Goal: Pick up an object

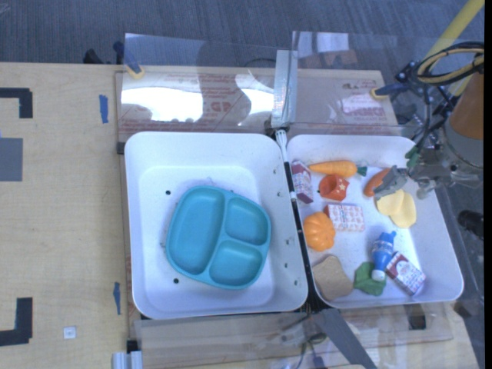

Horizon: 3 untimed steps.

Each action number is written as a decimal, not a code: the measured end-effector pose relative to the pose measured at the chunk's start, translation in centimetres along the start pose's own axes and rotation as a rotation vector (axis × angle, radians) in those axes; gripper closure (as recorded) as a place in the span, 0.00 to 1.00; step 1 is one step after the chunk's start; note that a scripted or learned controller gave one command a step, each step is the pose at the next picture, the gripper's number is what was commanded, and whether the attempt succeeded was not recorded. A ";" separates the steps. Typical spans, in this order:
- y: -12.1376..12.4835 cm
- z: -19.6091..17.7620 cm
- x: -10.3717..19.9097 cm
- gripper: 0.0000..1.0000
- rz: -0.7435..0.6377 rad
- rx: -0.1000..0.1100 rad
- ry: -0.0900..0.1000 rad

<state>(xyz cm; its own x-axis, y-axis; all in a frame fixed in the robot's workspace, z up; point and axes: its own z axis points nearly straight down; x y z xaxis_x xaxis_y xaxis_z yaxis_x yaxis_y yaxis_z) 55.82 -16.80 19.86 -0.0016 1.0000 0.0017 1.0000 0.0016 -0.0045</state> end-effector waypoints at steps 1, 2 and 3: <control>-7.1 9.8 -4.0 0.00 -0.221 -0.006 -0.002; -7.1 9.0 -4.1 1.00 -0.217 -0.006 -0.003; -7.6 11.1 -5.1 1.00 -0.416 -0.007 0.000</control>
<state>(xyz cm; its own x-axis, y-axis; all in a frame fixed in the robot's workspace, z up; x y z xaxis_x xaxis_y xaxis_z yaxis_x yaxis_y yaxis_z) 48.22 -21.88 8.75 -0.4054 0.9141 0.0016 0.9141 0.4054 0.0037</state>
